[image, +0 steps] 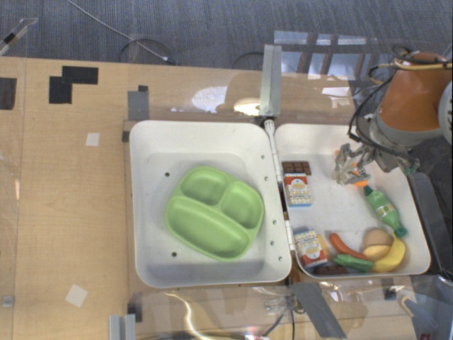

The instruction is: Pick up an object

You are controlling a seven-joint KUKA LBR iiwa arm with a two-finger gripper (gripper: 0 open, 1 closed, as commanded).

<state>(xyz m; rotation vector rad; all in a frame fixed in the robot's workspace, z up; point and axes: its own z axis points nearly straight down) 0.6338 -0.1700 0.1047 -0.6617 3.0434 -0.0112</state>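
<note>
1. The gripper (352, 166) is hanging over the upper part of the right bin (322, 137), below the grey wrist and the orange band of the arm (417, 98), which is reaching in from the right.
2. Whether the gripper is open or shut cannot be told at this angle, and nothing can be made out as held by it; it is standing above bare white bin floor.
3. The green bottle (383, 208) is lying tilted just below and to the right of the gripper, its small orange cap pointing up-left toward the tool; whether the two are touching cannot be told.
4. A chocolate bar (296, 168) and a small printed carton (299, 190) are lying one below the other along the right bin's left wall.
5. A second printed carton (311, 246) is sitting in the lower left corner of the right bin.
6. A red sausage-shaped piece (345, 246), a green vegetable-shaped piece (352, 263), a tan rounded piece (377, 241) and a banana (391, 256) are crowding together along the bin's lower edge.
7. The left bin (145, 190) is holding a green divided plate (214, 212), lying flat near its centre.
</note>
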